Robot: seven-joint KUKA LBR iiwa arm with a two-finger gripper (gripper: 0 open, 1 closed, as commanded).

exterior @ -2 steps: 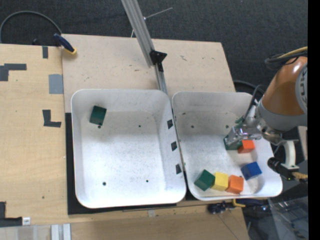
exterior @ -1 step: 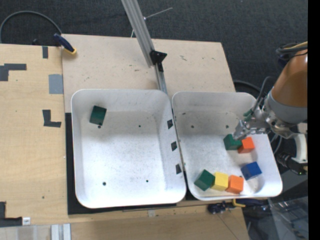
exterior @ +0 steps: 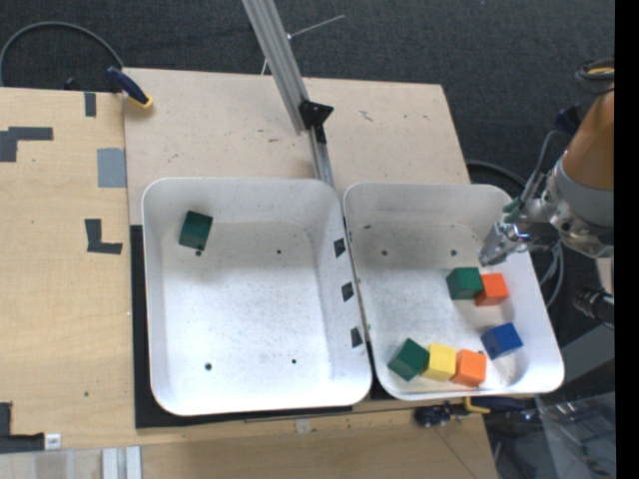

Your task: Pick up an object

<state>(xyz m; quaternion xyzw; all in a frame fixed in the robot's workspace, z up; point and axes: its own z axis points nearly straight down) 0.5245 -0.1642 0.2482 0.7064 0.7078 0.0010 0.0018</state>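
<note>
Tool (exterior: pixel 496 244) above green block (exterior: pixel 463 283) (orange block (exterior: pixel 491 288) touching)

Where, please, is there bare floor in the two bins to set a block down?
The left bin is bare apart from one green block near its far left corner. In the right bin, the floor near the divider is free. Its right and near side are crowded: green and orange blocks by the pincer, then a blue block.
</note>
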